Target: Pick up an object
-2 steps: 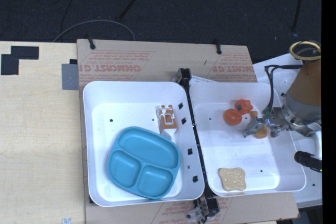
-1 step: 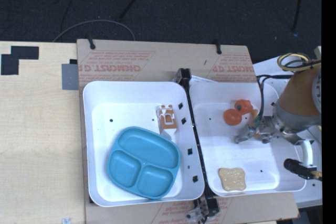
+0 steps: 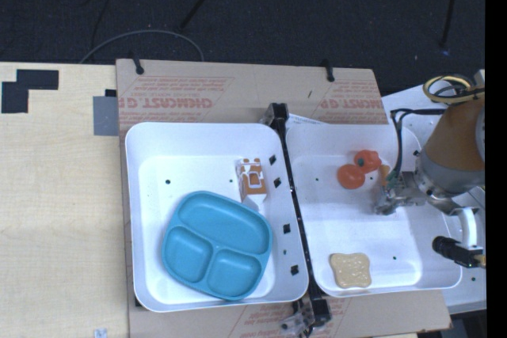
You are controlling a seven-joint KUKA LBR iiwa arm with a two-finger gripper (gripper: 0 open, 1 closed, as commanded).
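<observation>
In the right bin (image 3: 337,225), a red-orange rounded toy (image 3: 356,170) lies near the back. A flat beige piece like a slice of toast (image 3: 350,270) rests near the front wall. My gripper (image 3: 388,200) is low over the right side of this bin, just right of the red-orange toy and a little nearer the front. I see nothing held in it. In the left bin (image 3: 154,170) lies a blue divided plate (image 3: 216,244), and a small orange and white toy (image 3: 253,177) stands behind it.
A black divider (image 3: 287,194) runs between the two bins. The arm's grey and orange wrist (image 3: 455,150) overhangs the right bin's right wall. Cardboard (image 3: 245,95) lies under the bins, with a wooden benchtop (image 3: 55,202) to the left.
</observation>
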